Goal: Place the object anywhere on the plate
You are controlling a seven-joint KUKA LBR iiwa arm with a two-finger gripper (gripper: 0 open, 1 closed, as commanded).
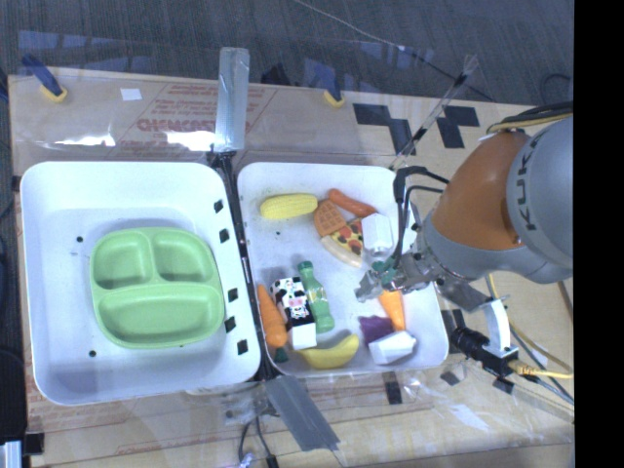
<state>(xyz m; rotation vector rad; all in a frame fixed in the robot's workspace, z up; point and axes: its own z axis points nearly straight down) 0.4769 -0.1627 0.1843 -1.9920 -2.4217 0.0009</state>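
Now, plate (154,289) in L bin (39,261), toys (302,300) R bin (292,178)

A plate (154,287) is set in the left bin (39,261). In the right bin (292,178), corn (289,206) is placed at eleven o'clock, a banana (330,353) at six, and pizza (339,234) at one.

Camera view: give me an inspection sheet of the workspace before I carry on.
Surface: bench under clear sheeting, bearing two white bins side by side.
Job's things: green plate with three compartments in the left bin, nothing on it.
Clutter: right bin holds corn cob, pizza slice, banana, carrot, green bottle, milk carton, purple piece.
Grippers: gripper low over the right bin's right side, beside an orange piece.
Cables: yellow and black leads at the right.
Surroundings: dark carpet.
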